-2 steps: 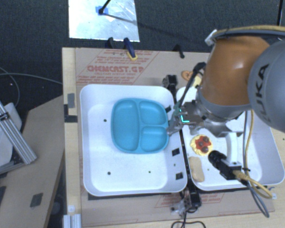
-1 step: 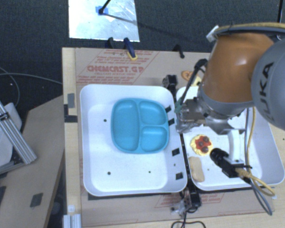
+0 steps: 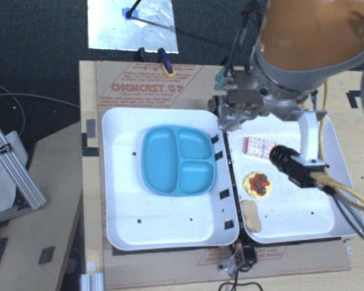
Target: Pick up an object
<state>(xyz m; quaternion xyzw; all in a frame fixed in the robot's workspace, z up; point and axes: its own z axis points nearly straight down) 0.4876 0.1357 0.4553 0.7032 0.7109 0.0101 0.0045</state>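
Gripper point(image 3: 230, 119) at right bin's point(image 3: 327, 223) far-left corner, jaws' state untellable; risk: striking bin wall, missing pizza toy point(image 3: 257, 184).

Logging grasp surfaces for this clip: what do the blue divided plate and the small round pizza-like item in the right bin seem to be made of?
The blue divided plate looks like moulded plastic, smooth and slightly matte: uniform colour, rounded compartment ridges. The pizza-like item seems a toy food piece, probably plastic or rubber: flat yellow disc with red spots, too small to be sure.
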